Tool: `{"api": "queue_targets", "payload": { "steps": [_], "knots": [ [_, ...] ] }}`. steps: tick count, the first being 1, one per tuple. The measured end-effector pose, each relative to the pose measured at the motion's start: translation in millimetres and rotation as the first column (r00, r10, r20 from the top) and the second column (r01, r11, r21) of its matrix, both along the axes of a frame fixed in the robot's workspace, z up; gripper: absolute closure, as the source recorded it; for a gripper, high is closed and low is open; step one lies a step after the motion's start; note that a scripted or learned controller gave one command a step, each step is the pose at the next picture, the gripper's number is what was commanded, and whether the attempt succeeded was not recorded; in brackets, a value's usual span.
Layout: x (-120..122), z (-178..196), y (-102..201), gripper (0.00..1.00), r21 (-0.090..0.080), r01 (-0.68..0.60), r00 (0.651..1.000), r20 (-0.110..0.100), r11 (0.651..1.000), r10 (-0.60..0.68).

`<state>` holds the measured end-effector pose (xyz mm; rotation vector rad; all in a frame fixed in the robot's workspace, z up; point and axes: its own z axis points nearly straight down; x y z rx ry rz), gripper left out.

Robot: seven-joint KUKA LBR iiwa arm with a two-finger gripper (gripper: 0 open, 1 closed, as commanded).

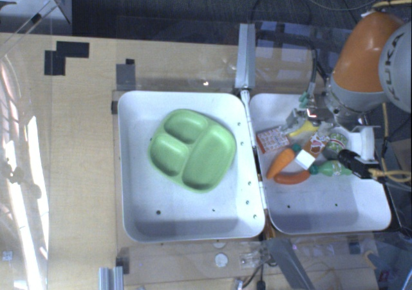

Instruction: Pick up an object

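**Two bins, one crowded corner: arm bears down on a heap of small goods**

Two shallow white bins sit side by side on the wooden bench, split so a pick can be taken from one side and set in the other; the left bin carries just one large thing, a green sectioned plate lying flat near its middle, well apart from the walls. The right bin has its load bunched toward the far end, leaving the near floor bare; the grey arm with its orange band reaches over that far end from the right, its gripper low above the heap, likely lined up on a piece there. Whether the fingers are spread or closed cannot be told; nothing is seen between them. Nearest the divider lies a patterned card packet; beside it an orange carrot, a yellow piece just under the gripper, then a green item.
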<state>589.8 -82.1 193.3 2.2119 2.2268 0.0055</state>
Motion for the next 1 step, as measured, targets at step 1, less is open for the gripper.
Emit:
{"api": "queue_targets", "payload": {
  "steps": [1],
  "knots": [
    [-4.1, -71.3, -9.5, 0.0, -0.01, -0.06, 0.997, 0.04, 0.998, 0.06]
  ]
}}
